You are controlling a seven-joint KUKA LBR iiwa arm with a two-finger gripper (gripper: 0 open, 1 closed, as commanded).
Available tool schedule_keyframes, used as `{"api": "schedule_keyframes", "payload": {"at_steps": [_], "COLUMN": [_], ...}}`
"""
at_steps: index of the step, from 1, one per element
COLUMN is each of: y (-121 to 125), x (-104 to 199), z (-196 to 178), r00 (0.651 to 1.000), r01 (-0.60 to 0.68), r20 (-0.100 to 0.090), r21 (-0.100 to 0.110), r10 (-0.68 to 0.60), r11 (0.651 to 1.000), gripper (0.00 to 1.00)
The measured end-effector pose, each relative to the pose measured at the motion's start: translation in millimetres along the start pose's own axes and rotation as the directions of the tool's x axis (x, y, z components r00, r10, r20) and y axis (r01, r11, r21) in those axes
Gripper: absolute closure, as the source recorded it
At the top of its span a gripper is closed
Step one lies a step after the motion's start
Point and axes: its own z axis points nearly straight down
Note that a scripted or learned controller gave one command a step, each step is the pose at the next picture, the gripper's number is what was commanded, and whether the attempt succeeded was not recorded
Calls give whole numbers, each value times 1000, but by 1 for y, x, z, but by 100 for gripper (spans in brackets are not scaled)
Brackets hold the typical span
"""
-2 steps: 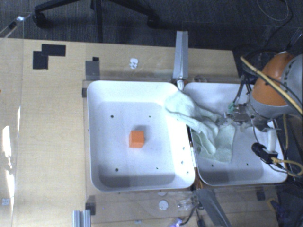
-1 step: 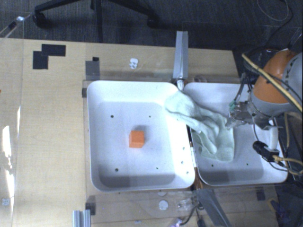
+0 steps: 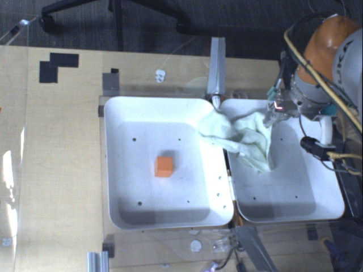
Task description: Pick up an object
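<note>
Nearest the camera, an orange cube (image 3: pixel 164 166) is seen resting alone in the left bin (image 3: pixel 122 205), well apart from the gripper (image 3: pixel 271 117). A pale green cloth (image 3: pixel 245 139) is draped over the divider between the bins, mostly in the right bin (image 3: pixel 317 208), and its upper corner appears to be pinched between the narrowly set fingers. If lifted further, the cloth could be snagged on the divider or slipped from so small a pinch.

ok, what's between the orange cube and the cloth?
Camera view: bare white floor of the left bin. The orange cube sits alone mid-bin; the cloth drapes over the divider at upper right.
</note>
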Motion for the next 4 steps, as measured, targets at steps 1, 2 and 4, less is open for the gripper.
{"api": "schedule_keyframes", "payload": {"at_steps": [1,2,4], "y": [20,50,49], "x": [33,45,67], "z": [-29,-28,-32], "r00": [995,1000,995], "r01": [-100,-17,-97], "r20": [1,2,1], "r21": [3,2,3], "r10": [100,17,97], "r11": [995,1000,995], "gripper": [100,100,100]}}
